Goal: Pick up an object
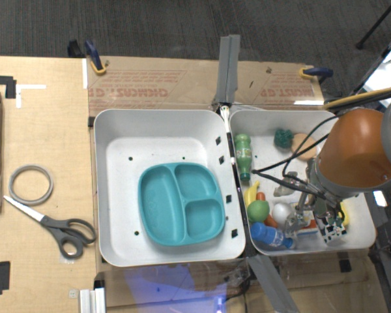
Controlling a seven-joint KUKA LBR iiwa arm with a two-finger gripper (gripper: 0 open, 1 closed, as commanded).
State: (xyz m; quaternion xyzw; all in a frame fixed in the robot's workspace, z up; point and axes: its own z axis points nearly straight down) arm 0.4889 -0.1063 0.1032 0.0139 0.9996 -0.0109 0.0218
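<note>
The right bin [360,238] holds several small things: a green bottle [242,154] along its left wall, a dark teal lump [283,137] at the back, a yellow banana [251,192], a green apple [258,210], a white ball [281,212] and a blue bottle [270,235] at the front. My gripper [304,219] is lowered into the front middle of this bin, just right of the white ball and above an orange-red piece [293,224]. The arm's orange band [355,150] and cables hide the bin's right part.
The left bin [117,175] holds a teal divided plate [181,203]. On the wooden bench to the left lie scissors [58,227] and a tape roll [30,183]. A grey divider post [228,70] stands behind the bins, and a cardboard sheet [150,87] lies there.
</note>
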